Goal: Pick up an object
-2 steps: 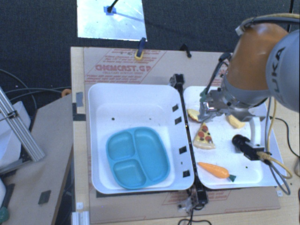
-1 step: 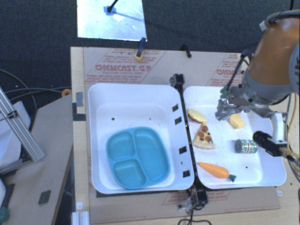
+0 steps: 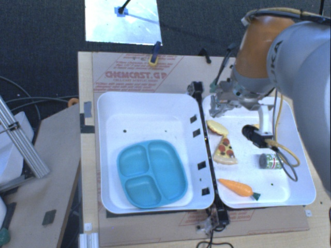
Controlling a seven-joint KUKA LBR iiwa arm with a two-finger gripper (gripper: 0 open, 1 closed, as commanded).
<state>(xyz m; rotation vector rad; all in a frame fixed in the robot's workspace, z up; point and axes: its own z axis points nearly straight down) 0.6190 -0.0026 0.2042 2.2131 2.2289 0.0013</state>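
My hand hangs low over the far left corner of the right bin; I cannot tell whether it is released or clenched. Just beside it lies a pale yellow piece, then a pizza slice, a small jar and a carrot. The left bin holds a blue divided tray.

You are looking at a bulky, rounded grey arm with a glossy orange band above the wrist, a metallic wrist block, and thin cables trailing beside it.
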